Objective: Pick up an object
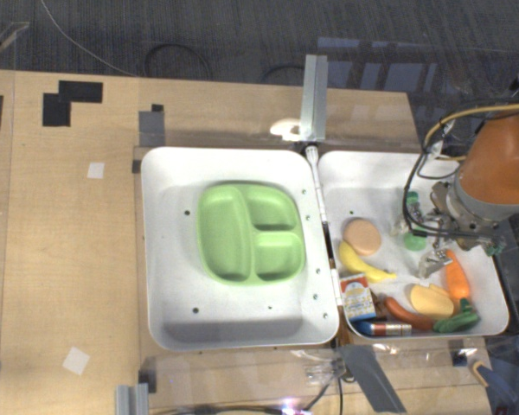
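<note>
Camera view: both white bins sit side by side on the worktop [60, 258]; the left bin [169, 318] carries a green divided plate [249, 232], the right bin [372, 175] carries a heap of toy food.
Arm: the orange band [502, 158] hangs over the right bin's right side, with the end effector [434, 262] down low beneath it.
End effector state: I cannot tell from this slant whether it is spread or pressed together; cables and the wrist crowd it.
Nearest targets: a carrot [457, 279] just beside it, and a small green piece [413, 239] on its other side.
Other objects: a tan round cookie-like piece [362, 236], a banana [363, 264], a small printed carton [356, 299], a yellow lemon-like piece [431, 299] lying on a sausage [406, 311].
Risk, clutter: things lie touching, so a closing grip likely nudges a neighbour rather than seating on one.
Risk, shape: the carrot tapers and could squirt out.
Risk, wall: the bin's right wall is near, leaving little room.
</note>
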Motion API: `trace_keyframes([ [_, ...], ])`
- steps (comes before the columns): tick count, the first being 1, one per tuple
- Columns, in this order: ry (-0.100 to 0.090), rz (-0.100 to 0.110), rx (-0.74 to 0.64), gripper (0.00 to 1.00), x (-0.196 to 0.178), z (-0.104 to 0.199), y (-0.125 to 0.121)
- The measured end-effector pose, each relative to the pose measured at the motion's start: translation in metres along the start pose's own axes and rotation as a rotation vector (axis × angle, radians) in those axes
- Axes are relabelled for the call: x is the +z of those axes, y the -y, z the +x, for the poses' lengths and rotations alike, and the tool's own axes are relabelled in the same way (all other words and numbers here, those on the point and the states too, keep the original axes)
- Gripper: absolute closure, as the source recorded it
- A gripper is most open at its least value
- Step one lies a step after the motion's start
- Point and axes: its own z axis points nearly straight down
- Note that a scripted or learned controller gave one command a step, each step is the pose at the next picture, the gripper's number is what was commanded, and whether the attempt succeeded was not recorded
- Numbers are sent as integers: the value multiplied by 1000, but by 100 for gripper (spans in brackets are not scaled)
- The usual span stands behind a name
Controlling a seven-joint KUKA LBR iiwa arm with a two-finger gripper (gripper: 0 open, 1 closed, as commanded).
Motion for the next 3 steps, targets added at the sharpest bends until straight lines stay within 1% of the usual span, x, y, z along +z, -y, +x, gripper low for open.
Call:
trace_keyframes([
  [1, 2, 2, -355, 0, -2, 46, 2],
  [2, 5, 4, -275, 0, -3, 56, -40],
  [3, 20, 12, -281, 100, -17, 49, -40],
])
